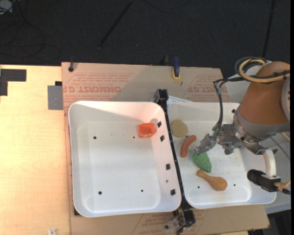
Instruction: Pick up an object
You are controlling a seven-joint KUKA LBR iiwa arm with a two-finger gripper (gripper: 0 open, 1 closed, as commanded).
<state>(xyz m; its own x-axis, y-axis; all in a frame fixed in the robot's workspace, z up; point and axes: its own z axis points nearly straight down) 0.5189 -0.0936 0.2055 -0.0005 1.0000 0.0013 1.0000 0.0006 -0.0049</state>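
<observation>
My gripper (209, 144) hangs low in the right bin (245, 195), just above and to the right of a green lumpy object (202, 162). A red sausage-shaped piece (188, 145) lies just left of the gripper. Behind the sausage, near the bin's back left corner, rests a tan round disc (179, 128). A tan drumstick-shaped piece (213, 180) lies toward the front of the bin, below the green object. In the left bin (88, 195) an orange block (147, 129) sits near the back right corner. I see nothing held in the gripper.
The arm's orange band and grey wrist (262, 99) loom over the right bin's right side, with cables looping above. A black divider (169, 151) runs between the two bins. Cardboard lies under the bins, and a wooden bench top (24, 155) extends to the left.
</observation>
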